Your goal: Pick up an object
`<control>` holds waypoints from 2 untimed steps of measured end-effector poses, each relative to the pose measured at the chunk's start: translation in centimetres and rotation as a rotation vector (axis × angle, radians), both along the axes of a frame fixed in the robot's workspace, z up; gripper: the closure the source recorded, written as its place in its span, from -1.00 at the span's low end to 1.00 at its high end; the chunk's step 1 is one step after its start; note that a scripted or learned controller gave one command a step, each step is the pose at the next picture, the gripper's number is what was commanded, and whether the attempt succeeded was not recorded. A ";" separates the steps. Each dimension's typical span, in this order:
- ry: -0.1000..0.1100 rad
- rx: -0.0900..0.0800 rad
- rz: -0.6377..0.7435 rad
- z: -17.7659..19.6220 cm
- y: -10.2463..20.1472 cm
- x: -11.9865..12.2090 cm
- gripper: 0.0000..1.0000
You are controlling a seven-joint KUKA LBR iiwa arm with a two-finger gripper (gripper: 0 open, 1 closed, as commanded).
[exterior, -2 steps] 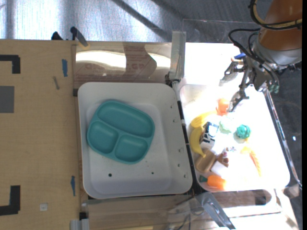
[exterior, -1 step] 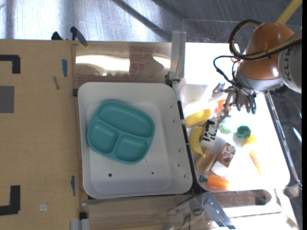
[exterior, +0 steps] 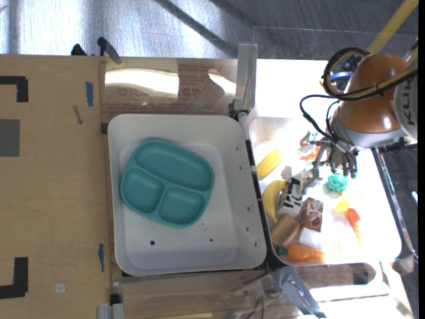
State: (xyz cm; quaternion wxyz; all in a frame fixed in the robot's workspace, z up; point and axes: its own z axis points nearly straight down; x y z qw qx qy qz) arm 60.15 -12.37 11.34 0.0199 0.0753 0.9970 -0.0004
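Clutter fills the right bin (exterior: 388,208), and this is where your step begins. The gripper (exterior: 334,159) hangs over the upper middle of that bin, below the orange band of the arm (exterior: 372,92). I cannot tell from this view whether the gripper is released or clenched, because cables and dark parts cover it, and nothing is seen held in it, so treat the pick as not yet made.

Nearest to the gripper is a small teal object (exterior: 337,183), lying just beside and slightly below it, apart from the other things. This looks like the easiest target, since it has free floor around it. To the left, things are packed: two yellow bananas (exterior: 269,178) near the bin wall, a black-and-white packet (exterior: 292,197), a brown-and-white packet (exterior: 312,214) and a tan block (exterior: 284,230), several of them touching. An orange carrot (exterior: 305,252) lies at the lower edge, and a small orange-red piece (exterior: 352,216) lies to the right.

You should center over one object only, come down straight, and close slowly. Avoid the packed group, where a neighbor may be caught or pushed. Check after the lift that the object is really between the fingers. The left bin (exterior: 133,244) holds a teal divided plate (exterior: 167,182) and needs no attention now.
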 end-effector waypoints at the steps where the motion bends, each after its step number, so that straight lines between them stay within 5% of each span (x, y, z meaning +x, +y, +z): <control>1: -0.008 -0.006 0.023 -0.3 -0.8 -6.8 -1.00; 2: -0.036 -0.013 0.012 -0.1 -2.1 -9.9 -1.00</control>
